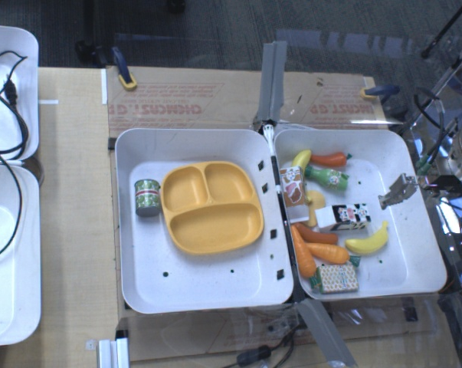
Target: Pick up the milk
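The milk [349,215] is a small black-and-white cow-patterned carton lying on its side in the middle of the right bin [399,278]. Toy food lies on its left and near sides. My gripper [398,191] shows as a small grey shape at the right side of this bin. It sits to the right of the milk and a little farther back, apart from it. Nothing is seen held in it.
Around the milk lie a banana [369,241], carrots [304,257], a green bottle [328,177], a red pepper [329,159], a brown carton [292,185] and a green box [338,279]. The left bin [139,282] holds a yellow divided plate [212,205] and a green can [147,198].
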